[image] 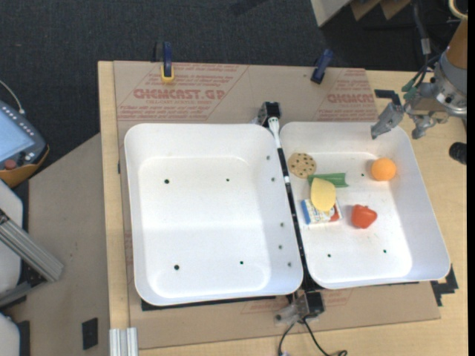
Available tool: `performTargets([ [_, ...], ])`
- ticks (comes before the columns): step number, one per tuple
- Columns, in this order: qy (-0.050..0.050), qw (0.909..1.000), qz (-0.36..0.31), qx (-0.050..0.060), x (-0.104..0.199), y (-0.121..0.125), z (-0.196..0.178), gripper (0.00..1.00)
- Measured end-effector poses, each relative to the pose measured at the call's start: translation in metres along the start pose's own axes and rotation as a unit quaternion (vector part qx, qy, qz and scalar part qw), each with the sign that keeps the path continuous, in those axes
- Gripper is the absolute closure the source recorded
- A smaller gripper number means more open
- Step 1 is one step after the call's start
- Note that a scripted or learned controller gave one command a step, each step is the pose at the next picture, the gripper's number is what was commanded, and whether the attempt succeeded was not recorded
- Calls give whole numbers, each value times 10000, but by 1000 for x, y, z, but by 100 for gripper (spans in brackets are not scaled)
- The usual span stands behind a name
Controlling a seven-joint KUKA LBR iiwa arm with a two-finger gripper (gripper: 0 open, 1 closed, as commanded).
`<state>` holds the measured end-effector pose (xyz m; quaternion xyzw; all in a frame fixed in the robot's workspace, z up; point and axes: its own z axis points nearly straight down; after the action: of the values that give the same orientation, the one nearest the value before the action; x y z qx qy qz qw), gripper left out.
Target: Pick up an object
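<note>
Gripper (pixel 404 122) spread open, grasping nothing, over far edge of right bin (pixel 423 228); board (pixel 223 91) lettering reads "CHEMCAST GP"; orange ball (pixel 383 169) near below

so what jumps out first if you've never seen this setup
The little cluster of bright things in the right bin: an orange ball, a red piece, a yellow piece lying on a small box, and a round cookie near the divider. Then the gripper, open, above that bin's far right corner.

The grey arm reaches in from the right, its gripper (pixel 404 123) open with 2 fingers spread.
</note>
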<state>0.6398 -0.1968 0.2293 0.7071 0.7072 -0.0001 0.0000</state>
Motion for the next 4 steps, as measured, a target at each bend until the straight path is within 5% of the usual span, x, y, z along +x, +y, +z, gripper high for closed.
performTargets([
  [1,-18,10000,-18,-81,26,-18,-130,0],
  [2,-47,9999,15,-109,-4,-54,-294,0],
  [3,-26,10000,-2,-35,-1,-51,-293,100],
  [4,7,10000,-25,-5,49,-75,-299,100],
])
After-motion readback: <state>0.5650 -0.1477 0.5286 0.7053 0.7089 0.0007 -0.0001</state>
